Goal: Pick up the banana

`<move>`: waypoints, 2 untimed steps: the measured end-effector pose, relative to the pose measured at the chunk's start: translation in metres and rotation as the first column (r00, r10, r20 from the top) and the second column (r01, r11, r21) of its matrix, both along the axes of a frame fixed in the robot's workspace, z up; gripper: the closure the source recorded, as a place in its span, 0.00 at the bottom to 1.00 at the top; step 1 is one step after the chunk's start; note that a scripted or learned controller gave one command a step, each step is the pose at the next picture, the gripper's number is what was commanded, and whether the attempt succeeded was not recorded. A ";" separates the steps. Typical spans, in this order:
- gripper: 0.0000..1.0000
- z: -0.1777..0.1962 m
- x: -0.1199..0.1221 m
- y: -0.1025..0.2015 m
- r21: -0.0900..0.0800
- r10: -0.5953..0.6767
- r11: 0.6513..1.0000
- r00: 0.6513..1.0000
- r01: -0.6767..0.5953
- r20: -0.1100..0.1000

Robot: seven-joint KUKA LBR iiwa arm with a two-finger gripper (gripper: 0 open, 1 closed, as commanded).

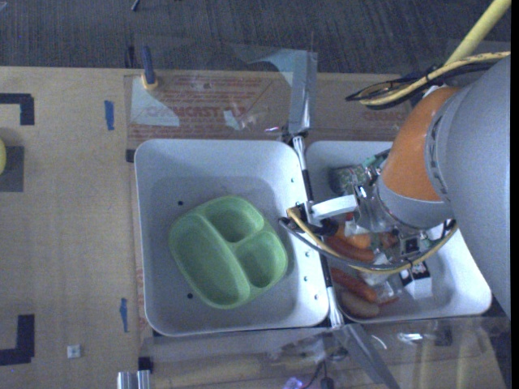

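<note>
We cannot tell how our fingers [369, 245] stand, hidden under the wrist over the right bin [466, 294]; the green divided plate [229, 252] lies left.

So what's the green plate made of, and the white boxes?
The green plate looks like moulded plastic: one even colour, rounded dividers, a soft dull sheen. The white bins also look plastic, smooth and matte with rounded corners, though thin painted metal can't be ruled out.
</note>
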State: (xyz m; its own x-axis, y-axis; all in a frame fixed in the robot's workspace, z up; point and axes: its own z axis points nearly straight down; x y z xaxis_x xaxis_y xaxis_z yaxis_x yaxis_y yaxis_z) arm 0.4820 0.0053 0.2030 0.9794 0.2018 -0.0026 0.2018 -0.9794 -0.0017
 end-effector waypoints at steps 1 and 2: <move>0.00 0.075 0.091 -0.036 0.000 0.090 0.996 0.996 -0.090 0.001; 0.00 -0.003 0.029 -0.050 0.002 0.220 0.975 0.975 -0.220 -0.001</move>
